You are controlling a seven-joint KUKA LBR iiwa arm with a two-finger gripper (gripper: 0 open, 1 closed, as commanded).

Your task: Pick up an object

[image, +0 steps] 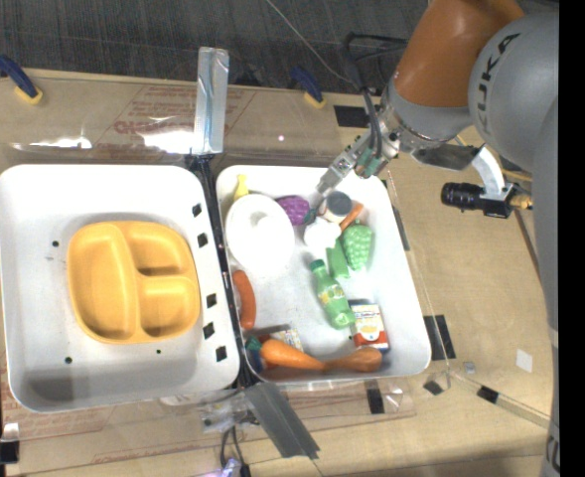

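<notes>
On the arm point(511, 68), beside the orange band, I can read the letters "UKA" of the maker's name. Red print runs across the bench under the clear sheet behind the bins, too faint for me to read. The small carton point(368, 326) has an orange and red label, but its writing is too small to read.

My left bin point(24, 366) holds a yellow divided tray point(133, 276), lying flat near the middle. The right bin point(396, 286) holds everything I could pick: a white plate point(257, 232) at the back left, a yellow piece point(240, 187) just behind it, a purple lump point(294, 208) touching the plate's rim, a dark round cap point(339, 205), a green knobbly fruit point(358, 248), a green bottle point(330, 294) lying on its side, and the carton just beyond the bottle's end. Along the front wall lie a carrot point(287, 356) and a brownish sausage point(360, 360); a red-orange stick point(244, 301) lies against the left wall.

The gripper point(330, 185) slants down over the back of the right bin, its tip between the purple lump and the dark cap. I cannot tell whether it is open or closed, and I see nothing held in it.

A silver strip point(213, 102) stands at the back where the bins meet, and blue clamps point(19, 78) pin the sheet.
</notes>
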